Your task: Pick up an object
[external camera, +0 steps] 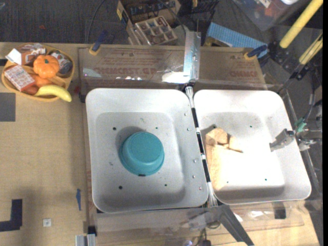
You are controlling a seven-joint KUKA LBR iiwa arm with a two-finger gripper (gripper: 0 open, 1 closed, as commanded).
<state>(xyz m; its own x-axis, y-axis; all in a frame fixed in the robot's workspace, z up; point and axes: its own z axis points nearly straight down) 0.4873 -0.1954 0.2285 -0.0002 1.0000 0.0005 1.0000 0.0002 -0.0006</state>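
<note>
A teal bowl point(142, 152) lies upside down in the middle of the left bin point(102, 106). In the right bin point(256, 104), tan bread-like pieces point(220, 139) lie against the left wall, with a longer tan slab point(213, 164) just below them. My gripper point(281, 140) shows as a small grey part over the right bin's right side, near its rim. It is well apart from the tan pieces, and nothing is seen in it.
A yellow basket point(11, 81) of toy food, with a banana point(54, 91) and an orange pumpkin point(46, 65), sits on the bench at the upper left. A metal divider point(197, 137) runs between the bins. Boxes and cables crowd the area behind the bench.
</note>
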